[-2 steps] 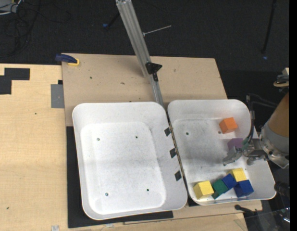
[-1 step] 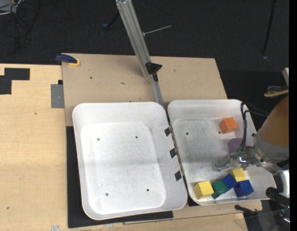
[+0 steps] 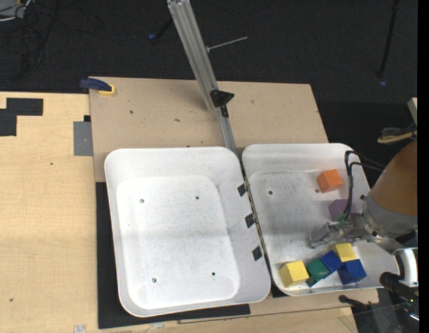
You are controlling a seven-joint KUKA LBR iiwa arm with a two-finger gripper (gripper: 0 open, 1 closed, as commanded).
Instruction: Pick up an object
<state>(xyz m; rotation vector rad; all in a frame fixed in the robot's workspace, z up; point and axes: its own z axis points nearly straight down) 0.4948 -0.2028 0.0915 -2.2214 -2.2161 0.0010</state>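
Arm: grey with an orange band, it enters from the right edge of the frame and reaches over the right bin (image 3: 298,155).
Gripper: the gripper (image 3: 324,236) sits low over the right bin's floor, right of centre, pointing left.
Fingers: whether they are apart or together cannot be told; no object is seen between them.
Orange block: the orange block (image 3: 330,180) lies in the upper right part of the right bin, well apart from the gripper.
Purple block: the purple block (image 3: 337,209) sits just above the gripper, partly hidden by a black cable.
Yellow block: the yellow block (image 3: 294,272) rests near the lower edge of the right bin, left of the cluster.
Green block: the green block (image 3: 316,270) lies just beside the yellow block, on its right.
Blue blocks: the blue blocks (image 3: 351,272) sit at the lower right of the bin, with a small yellow cube (image 3: 345,251) among them, just below the gripper.
Left bin: the left bin (image 3: 131,165) lies beside the right bin on the desk (image 3: 166,113).
Metal rail: a metal rail (image 3: 194,47) slants from the top centre of the frame down toward the gap between the bins.
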